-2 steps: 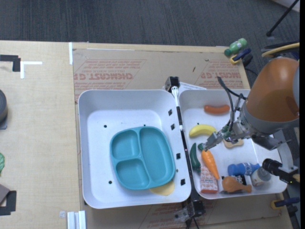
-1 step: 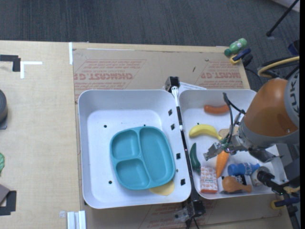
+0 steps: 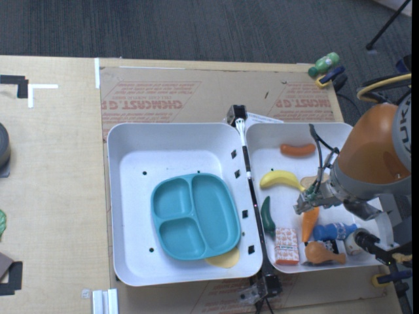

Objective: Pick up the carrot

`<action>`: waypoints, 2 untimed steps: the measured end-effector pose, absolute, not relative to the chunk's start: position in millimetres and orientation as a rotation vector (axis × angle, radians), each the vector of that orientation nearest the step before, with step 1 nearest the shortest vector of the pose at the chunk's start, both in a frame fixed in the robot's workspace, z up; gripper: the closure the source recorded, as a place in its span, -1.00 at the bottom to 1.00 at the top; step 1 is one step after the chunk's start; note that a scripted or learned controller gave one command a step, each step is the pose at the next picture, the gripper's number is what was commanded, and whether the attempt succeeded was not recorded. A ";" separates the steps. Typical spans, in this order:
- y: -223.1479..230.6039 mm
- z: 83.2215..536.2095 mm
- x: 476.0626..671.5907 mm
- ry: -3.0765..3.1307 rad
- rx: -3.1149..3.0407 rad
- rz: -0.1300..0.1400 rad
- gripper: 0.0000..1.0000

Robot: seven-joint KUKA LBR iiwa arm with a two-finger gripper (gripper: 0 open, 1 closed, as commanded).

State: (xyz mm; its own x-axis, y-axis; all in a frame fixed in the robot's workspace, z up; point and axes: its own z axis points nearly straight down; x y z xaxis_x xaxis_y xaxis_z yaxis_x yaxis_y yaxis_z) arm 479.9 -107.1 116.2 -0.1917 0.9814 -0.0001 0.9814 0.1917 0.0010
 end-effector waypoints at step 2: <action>-44.0 191.2 487.6 2.057 2.373 -0.001 -1.00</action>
